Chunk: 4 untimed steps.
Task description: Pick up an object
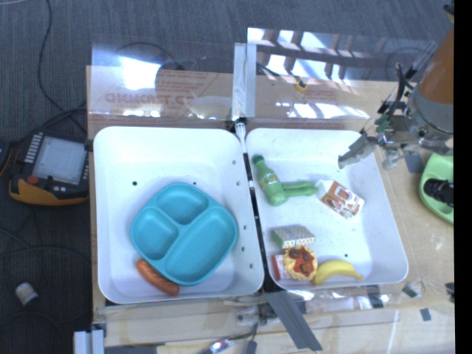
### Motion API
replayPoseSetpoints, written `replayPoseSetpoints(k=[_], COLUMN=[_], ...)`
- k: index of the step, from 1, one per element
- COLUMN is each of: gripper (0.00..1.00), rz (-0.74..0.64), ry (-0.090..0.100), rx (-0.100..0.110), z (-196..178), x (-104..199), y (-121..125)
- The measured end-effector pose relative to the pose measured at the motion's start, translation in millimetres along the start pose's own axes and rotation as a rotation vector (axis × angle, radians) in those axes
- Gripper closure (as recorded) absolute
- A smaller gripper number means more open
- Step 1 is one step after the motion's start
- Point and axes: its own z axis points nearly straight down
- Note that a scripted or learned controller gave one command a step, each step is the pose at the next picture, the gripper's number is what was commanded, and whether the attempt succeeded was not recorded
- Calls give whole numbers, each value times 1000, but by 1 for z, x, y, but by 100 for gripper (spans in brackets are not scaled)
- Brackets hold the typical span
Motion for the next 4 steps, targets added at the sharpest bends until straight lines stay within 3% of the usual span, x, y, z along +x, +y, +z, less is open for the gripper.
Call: replayPoseSetpoints(k=[1,2,3,4], gripper=[0,0,0,0], rz=[-69,-228,-153,-182], ry=[-2,0,-2,-4], rx=[1,-2,1,-8], z=[162,70,154,186], x=[8,6,22,-20], y=[28,52,55,-1])
